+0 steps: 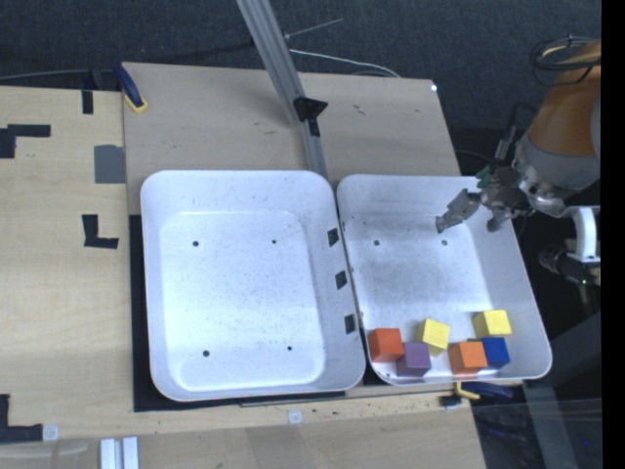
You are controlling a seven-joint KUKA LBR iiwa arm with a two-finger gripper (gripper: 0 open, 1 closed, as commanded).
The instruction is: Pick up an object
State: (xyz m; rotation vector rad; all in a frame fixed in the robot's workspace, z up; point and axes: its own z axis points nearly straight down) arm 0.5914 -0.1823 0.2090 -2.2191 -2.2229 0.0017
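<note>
Blocks: six small cubes lie along the near edge of the right bin (508,262): orange block (386,343), purple block (416,358), yellow block (436,333), a second orange block (468,356), blue block (495,351), a second yellow block (492,322).
Contact: the second orange and blue blocks look to be touching, though the view is coarse.
Gripper (473,211): above the right bin's far right side, well apart from the blocks, fingers spread, nothing between them.
Arm: grey, with an orange band (566,120).
Left bin (156,262): white, beside the right one.
</note>
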